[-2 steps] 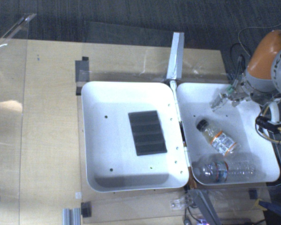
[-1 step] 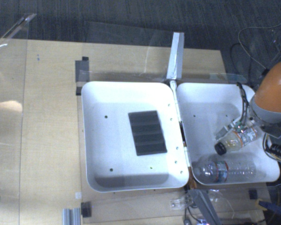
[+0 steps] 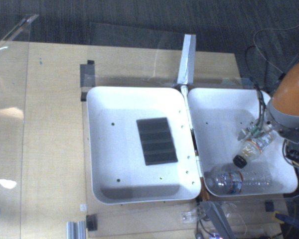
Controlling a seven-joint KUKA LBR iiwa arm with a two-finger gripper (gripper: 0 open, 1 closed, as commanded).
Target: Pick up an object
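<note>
Currently my end effector [image 3: 253, 132] sits low over the small black-capped bottle [image 3: 250, 150] in the right bin [image 3: 214, 103]; I cannot tell its grip state, so nothing looks lifted yet.

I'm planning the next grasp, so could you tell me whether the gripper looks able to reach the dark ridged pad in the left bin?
Probably yes: the pad lies flat and alone in the left bin, open from above. The gripper sits over the right bin.

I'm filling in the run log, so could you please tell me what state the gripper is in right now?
Gripper: cannot be told; it sits low in the right bin, right over a small clear bottle.
</note>
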